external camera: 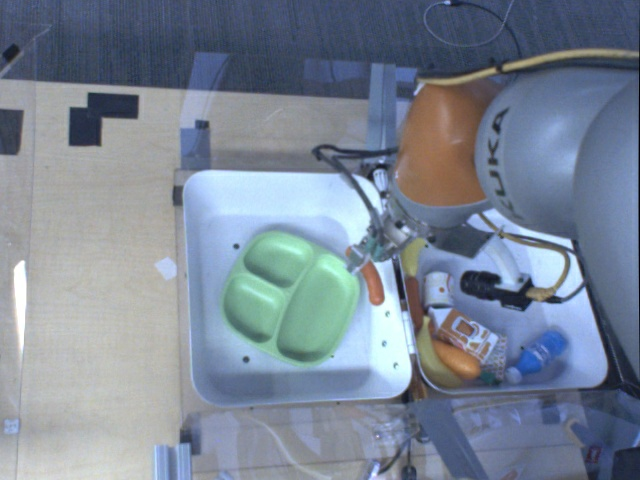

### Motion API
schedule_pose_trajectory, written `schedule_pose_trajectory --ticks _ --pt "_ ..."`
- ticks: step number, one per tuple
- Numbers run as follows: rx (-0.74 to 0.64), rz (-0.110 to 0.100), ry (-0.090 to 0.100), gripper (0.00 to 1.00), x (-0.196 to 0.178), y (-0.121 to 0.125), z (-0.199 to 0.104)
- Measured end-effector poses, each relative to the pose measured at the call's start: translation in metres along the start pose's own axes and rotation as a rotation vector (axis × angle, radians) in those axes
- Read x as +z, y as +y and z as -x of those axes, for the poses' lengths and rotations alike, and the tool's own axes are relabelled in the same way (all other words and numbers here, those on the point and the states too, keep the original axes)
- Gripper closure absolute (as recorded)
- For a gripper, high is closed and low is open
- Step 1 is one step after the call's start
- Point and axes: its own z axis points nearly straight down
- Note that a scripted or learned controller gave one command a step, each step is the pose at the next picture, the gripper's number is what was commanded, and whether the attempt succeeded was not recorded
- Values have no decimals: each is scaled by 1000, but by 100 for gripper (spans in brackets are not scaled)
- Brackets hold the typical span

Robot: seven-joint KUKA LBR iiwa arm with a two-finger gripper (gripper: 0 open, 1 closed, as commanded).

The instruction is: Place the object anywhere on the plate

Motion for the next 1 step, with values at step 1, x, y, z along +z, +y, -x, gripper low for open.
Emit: schedule_pose_trajectory --ticks 1 --pt "0 0 0 0 0 0 0"
